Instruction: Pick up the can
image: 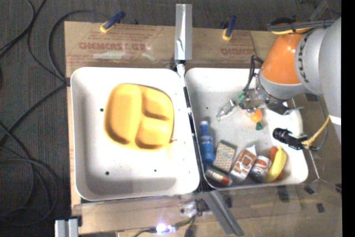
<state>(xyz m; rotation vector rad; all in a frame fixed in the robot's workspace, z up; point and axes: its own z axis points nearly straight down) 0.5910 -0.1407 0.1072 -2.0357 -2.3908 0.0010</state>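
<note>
**Gripper above right bin; can lies toward the near wall**

The grey arm with the orange band reaches in from the right and holds its two-finger gripper [228,110] over the upper middle of the right shallow white bin [222,79]. The fingers [223,114] appear spread apart, pointing left and slightly toward the camera, with nothing between them. The bin floor directly beneath them is bare.

The target, a small cylindrical metal can with a red-and-white label [259,168], lies on its side in the cluster along the near wall of the right bin. It rests just beside a yellow banana [278,164] on one side and a red-and-white carton [243,162] on the other, apparently touching both. Its long axis seems to run roughly from the far wall toward the near wall, tilted a little; the exact tilt is hard to read at this size.

Governing relation: the can lies toward the near wall and to the right of the fingers, well apart from them. In judgement, the approach requires travel toward the near wall, with the fingers closing across the short axis of the can. Tight neighbours leave little entry room, so a mis-grasp of the banana or carton is a risk.

The left white bin [83,119] carries a yellow divided plastic tray [140,115], clear of the work.
</note>
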